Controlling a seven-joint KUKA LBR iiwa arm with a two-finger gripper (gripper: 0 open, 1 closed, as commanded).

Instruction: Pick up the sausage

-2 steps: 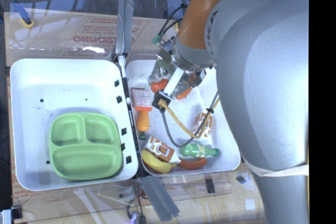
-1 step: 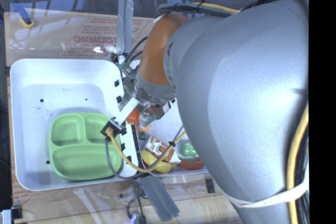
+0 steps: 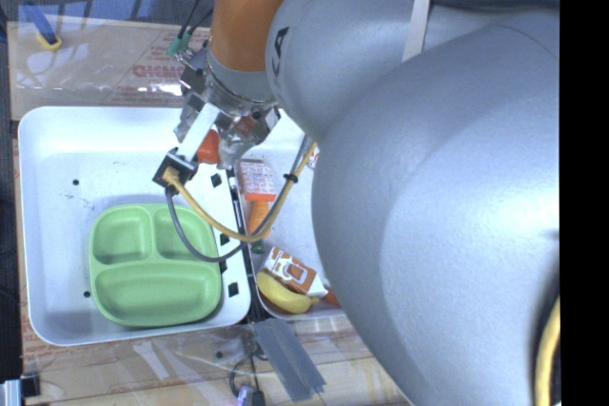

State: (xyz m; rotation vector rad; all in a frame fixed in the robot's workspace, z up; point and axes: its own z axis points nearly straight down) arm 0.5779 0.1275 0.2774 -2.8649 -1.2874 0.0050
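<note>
The big grey arm with its orange band (image 3: 249, 0) fills the right and top of the frame, and its two-finger gripper (image 3: 221, 140) hangs at centre, just above the dividing wall between the two shallow white plastic bins (image 3: 48, 166). From this angle the wrist and its cabling sit in front of the fingertips, so I cannot tell whether the jaws are spread or closed, nor whether anything lies between them.

In the left bin, at lower left of the frame, rests a light green plastic tray with three compartments (image 3: 152, 266), well apart from the gripper. A yellow cable (image 3: 214, 222) loops down from the wrist across the tray's upper right corner.

Just below the gripper, in the right bin hard against the divider, lies an orange-red cylinder with a pale printed label (image 3: 257, 195); I take this for the sausage, though the arm shades it and I may be wrong. Further down, at lower centre, sit a yellow banana-shaped toy (image 3: 284, 298) and a small brown-and-white packet (image 3: 291, 273), touching each other.

The sausage looks light, smooth and probably a bit slippery in its wrapper. I would judge the best hold to be across its narrow width near the middle, fingers either side, keeping clear of the bin wall.
</note>
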